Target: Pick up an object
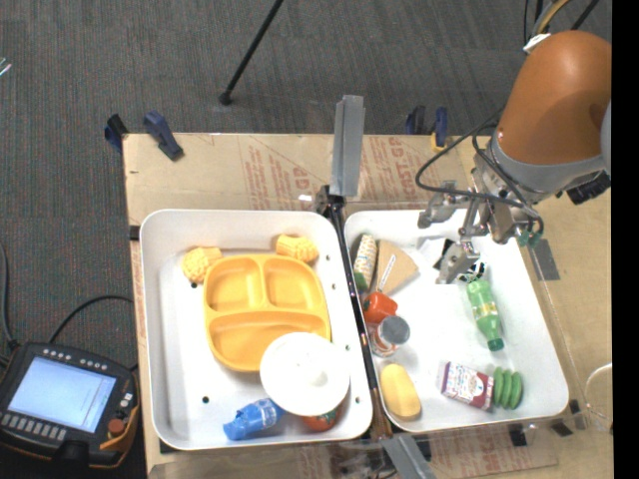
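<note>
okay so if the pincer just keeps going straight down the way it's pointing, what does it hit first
Probably the green bottle: the pincer hangs just above its cap end in the right bin. Depth is unclear; it might meet bare bin floor beside the cap.

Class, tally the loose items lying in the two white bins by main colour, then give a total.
Yellow: 5 (tray, two corn pieces, corn cob, oval block)
Green: 2 (bottle, pea pod)
White: 1 (lid)
Blue: 1 (bottle)
Other: 5
Total: 14

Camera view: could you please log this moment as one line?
gripper: over right white bin | just above green plastic bottle | nothing seen held | yellow divided plastic tray: in left bin
</note>
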